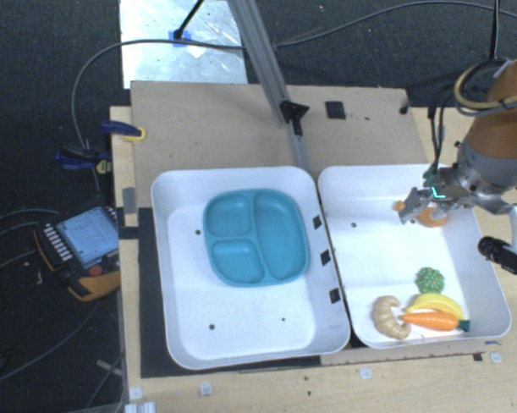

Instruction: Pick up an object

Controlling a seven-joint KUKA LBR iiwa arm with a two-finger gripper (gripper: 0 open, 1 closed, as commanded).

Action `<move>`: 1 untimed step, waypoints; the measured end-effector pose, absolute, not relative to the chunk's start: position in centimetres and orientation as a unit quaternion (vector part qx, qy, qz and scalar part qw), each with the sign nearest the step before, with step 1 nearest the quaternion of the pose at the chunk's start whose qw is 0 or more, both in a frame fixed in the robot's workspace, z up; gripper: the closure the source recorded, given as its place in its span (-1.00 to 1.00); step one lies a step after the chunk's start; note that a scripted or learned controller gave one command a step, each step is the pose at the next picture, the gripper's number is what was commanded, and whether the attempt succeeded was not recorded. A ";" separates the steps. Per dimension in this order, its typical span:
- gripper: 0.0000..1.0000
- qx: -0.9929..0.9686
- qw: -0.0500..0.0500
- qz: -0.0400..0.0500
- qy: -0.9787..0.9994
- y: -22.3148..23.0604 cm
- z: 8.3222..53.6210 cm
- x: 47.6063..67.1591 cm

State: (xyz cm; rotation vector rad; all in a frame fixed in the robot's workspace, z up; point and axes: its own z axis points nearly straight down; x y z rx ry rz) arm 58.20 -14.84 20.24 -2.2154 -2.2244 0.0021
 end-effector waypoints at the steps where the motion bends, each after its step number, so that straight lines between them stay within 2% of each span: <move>1: -1.00 -0.705 -0.001 -0.001 -0.709 -14.8 20.4 58.3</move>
